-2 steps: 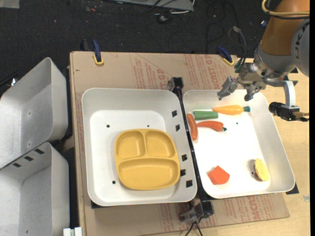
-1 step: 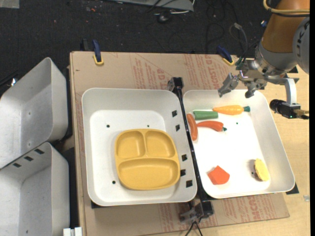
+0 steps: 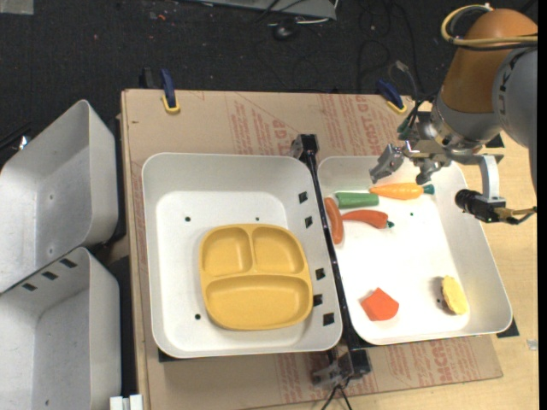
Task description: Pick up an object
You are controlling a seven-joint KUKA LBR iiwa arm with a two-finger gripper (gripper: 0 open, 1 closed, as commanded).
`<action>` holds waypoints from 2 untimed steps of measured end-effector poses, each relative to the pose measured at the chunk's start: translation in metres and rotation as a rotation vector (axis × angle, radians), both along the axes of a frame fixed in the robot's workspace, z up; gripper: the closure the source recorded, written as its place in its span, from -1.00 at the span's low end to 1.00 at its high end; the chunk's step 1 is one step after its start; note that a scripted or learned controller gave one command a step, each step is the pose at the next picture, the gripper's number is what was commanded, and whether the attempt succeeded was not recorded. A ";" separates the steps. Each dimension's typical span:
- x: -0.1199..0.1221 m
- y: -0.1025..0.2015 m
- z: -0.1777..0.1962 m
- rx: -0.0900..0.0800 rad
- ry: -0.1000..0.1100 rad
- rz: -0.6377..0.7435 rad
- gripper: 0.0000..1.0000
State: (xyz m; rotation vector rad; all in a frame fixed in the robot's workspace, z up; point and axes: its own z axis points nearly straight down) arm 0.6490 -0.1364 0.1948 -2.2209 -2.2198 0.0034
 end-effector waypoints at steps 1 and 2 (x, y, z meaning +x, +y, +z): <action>-0.008 0.004 -0.047 0.001 0.002 0.000 -1.00; -0.009 0.005 -0.100 0.000 0.000 0.000 -1.00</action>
